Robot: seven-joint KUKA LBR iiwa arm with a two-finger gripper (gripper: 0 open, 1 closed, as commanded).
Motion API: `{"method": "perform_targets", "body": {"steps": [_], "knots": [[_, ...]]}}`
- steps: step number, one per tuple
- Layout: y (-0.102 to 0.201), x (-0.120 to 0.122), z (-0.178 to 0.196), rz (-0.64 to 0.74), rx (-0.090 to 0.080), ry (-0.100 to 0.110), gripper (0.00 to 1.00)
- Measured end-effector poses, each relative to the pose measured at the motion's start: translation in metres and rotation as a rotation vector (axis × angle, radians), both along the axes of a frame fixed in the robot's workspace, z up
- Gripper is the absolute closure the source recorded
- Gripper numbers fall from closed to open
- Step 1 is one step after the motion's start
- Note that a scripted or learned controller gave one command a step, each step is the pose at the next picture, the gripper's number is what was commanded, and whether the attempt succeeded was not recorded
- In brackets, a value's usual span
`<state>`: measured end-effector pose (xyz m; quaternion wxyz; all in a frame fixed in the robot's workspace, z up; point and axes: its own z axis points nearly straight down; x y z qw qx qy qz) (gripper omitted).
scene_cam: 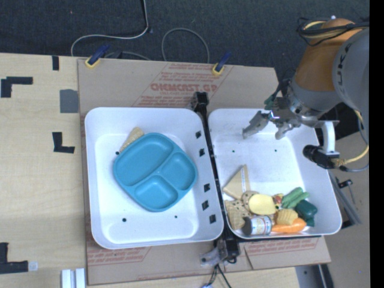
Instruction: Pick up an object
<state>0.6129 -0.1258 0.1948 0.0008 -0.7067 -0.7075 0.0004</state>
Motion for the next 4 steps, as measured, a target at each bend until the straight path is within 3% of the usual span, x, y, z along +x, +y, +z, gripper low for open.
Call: {"method": "perform_targets", "body": {"steps": [1,2,3,4], "knots": [[0.024,-0.053,-0.115,0.0,-0.003,-0.002,0.0],[0.031,-0.015,-0.109,0.0,-0.002,-0.003,0.0],[0.032,0.046,-0.109,0.002,-0.002,-0.006,0.0],[0.029,0.055,-0.11,0.001,-0.003,0.003,0.0]]}}
